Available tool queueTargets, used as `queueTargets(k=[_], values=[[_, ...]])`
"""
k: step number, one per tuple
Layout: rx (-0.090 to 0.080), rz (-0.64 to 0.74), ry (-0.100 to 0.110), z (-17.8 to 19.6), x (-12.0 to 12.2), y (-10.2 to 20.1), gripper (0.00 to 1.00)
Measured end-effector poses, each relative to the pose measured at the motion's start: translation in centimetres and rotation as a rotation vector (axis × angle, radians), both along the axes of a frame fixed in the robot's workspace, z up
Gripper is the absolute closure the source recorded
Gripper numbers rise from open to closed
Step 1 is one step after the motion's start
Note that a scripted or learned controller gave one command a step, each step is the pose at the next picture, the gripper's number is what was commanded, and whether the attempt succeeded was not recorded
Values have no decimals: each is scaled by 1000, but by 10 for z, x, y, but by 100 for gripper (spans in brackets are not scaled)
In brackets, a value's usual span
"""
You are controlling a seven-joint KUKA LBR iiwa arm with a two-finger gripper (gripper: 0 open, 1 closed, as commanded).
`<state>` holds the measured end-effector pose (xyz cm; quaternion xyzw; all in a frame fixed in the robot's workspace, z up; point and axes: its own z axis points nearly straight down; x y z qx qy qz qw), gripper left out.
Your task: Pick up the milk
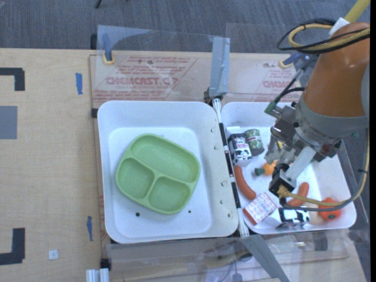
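In the right bin [343,178], up near the wall it shares with the left bin [111,134], sits the milk [239,148]. It is a small carton with black and white cow spots. A green can [254,140] is right next to it, so close that I cannot tell if they touch. A red sausage [245,183] lies just below the milk in the view. The claw [274,156] hangs over the middle of the right bin. It is near the milk but not on it, and a little orange carrot [264,170] lies close by. I cannot tell if the claw is apart or together, because the big arm [335,81] hides much of it. The left bin has a green plate [157,173] in it. The job looks like it is near the start, since the milk is not picked up yet. To do this step well, I think the claw should move over toward the shared wall until it is right above the carton. Then it should go straight down. It should grab the carton on its two free sides, not the side by the can, so the can does not get pinched too. The wall is close, so the claw must not bump it. A soft, steady squeeze seems best, since a carton can slip or squash.
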<state>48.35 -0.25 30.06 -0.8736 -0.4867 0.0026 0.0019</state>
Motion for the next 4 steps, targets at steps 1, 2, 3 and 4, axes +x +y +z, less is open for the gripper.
queueTargets(k=[1, 2, 3, 4], values=[[-1, 60, -4, 113, 3, 14, 100], [-3, 63, -4, 123, 4, 15, 100], [0, 239, -2, 86, 25, 27, 100], [0, 185, -4, -37, -5, -12, 100]])
